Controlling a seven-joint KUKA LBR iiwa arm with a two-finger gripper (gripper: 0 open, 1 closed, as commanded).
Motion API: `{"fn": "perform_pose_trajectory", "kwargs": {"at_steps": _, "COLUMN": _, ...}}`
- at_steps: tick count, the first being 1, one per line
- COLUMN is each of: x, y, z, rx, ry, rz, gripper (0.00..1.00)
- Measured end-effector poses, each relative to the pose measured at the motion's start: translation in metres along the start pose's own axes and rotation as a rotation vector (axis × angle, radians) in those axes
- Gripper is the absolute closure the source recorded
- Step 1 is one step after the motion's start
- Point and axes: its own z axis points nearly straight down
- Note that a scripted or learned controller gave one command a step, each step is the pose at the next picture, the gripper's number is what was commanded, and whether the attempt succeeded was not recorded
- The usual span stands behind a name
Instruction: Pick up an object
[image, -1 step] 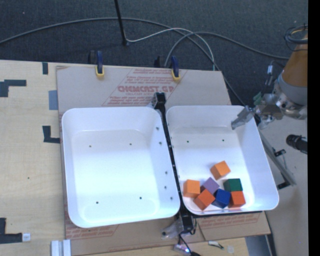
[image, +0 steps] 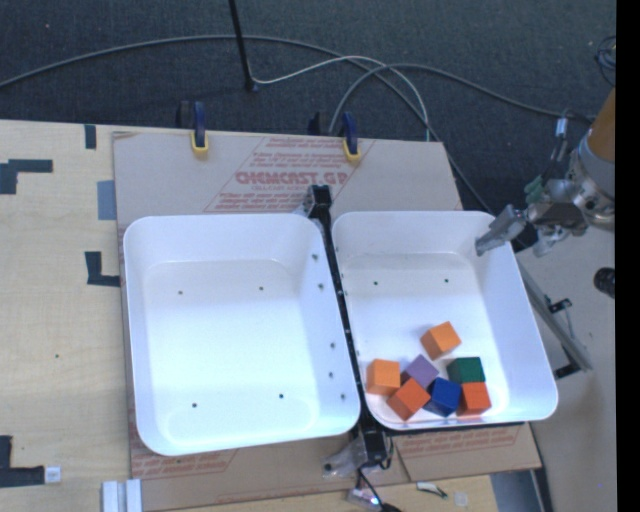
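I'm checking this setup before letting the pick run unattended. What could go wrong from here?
The blocks sit packed together near the front wall of the right bin, so the claw may nudge neighbours aside or close on two at once. Those against the wall leave little finger room. The claw hangs over the bin's far right rim, which it could clip while descending.

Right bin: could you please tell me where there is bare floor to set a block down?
The right bin has bare floor across its far half, from the divider to the right wall. Its near end is crowded: orange blocks, a purple block, a blue block and a green block cluster there. The gripper hovers at the far right rim.
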Motion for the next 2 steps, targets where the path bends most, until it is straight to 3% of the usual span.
{"fn": "perform_pose_trajectory", "kwargs": {"at_steps": 1, "x": -0.007, "y": 0.004, "z": 0.203, "rx": 0.019, "ry": 0.004, "rz": -0.014, "gripper": 0.0}}
{"fn": "perform_pose_trajectory", "kwargs": {"at_steps": 2, "x": 0.035, "y": -0.036, "z": 0.209, "rx": 0.006, "ry": 0.001, "rz": -0.016, "gripper": 0.0}}
